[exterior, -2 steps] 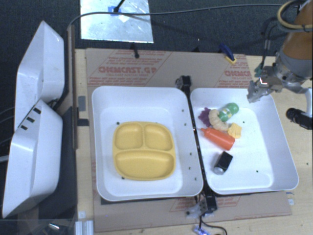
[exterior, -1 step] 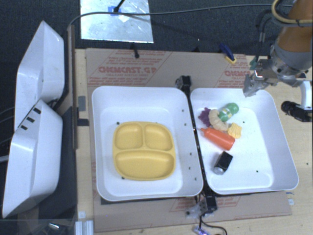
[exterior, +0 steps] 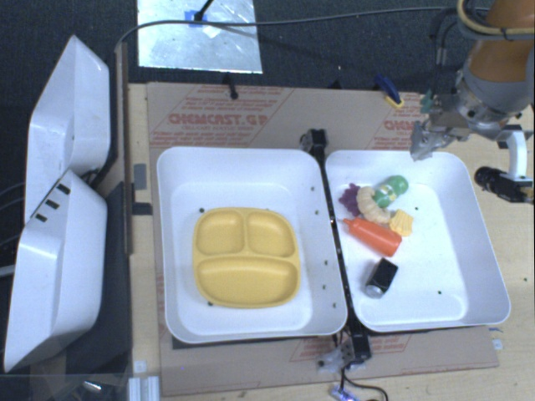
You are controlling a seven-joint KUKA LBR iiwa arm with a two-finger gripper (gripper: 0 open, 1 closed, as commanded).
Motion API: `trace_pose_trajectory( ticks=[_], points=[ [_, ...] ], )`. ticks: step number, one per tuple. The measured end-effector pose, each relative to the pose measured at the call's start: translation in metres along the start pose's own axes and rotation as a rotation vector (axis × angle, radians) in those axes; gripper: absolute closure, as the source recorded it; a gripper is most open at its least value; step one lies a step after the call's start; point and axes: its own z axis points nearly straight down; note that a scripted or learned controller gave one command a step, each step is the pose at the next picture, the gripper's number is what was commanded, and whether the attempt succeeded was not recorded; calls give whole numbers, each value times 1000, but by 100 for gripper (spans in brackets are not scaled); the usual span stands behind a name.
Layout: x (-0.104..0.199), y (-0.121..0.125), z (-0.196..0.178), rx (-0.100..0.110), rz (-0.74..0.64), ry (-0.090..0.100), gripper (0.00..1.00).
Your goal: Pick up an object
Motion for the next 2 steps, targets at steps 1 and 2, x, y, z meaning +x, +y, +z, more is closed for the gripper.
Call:
trace_pose_trajectory(
  ticks=[1, 2],
  points=[
    [17, 16, -1, 0, 0, 0, 100],
    [38, 27, -12, 0, 0, 0, 100]
  ],
)
